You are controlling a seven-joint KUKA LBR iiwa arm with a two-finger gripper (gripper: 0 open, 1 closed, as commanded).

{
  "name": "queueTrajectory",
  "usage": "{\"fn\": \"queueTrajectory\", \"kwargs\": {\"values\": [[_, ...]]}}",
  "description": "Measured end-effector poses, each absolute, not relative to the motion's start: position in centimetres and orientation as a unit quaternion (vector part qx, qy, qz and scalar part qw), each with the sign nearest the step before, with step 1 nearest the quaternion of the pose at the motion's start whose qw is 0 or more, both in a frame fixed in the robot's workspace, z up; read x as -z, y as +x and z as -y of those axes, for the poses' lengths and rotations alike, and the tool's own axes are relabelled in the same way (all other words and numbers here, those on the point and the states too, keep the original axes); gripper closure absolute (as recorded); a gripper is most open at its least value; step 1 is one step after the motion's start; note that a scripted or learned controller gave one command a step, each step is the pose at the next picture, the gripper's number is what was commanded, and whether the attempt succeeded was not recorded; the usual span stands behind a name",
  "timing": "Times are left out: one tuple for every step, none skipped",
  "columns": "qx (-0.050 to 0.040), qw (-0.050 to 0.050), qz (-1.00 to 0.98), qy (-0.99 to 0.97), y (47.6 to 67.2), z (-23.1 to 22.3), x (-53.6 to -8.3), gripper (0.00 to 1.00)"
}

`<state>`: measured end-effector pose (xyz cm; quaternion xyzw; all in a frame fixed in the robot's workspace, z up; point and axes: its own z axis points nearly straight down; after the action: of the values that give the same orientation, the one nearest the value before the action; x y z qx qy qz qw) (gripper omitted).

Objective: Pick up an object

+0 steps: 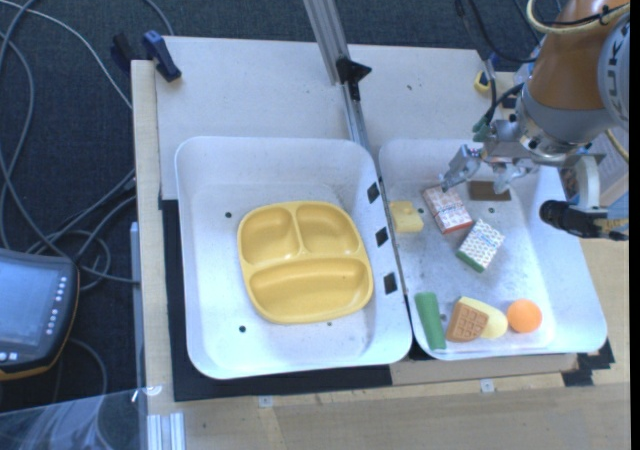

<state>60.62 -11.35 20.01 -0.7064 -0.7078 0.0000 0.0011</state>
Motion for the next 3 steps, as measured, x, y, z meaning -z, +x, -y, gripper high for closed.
{"fn": "queueTrajectory", "kwargs": {"values": [[0.0003, 0.001, 0.708, -0.707, 60.6, 11.4, -20.0, 0.0], [-0.0017, 0.002, 0.707, -0.707, 60.8, 11.4, -15.8, 0.0], [-0.0016, 0.003, 0.707, -0.707, 60.4, 10.3, -10.7, 0.0]]}}
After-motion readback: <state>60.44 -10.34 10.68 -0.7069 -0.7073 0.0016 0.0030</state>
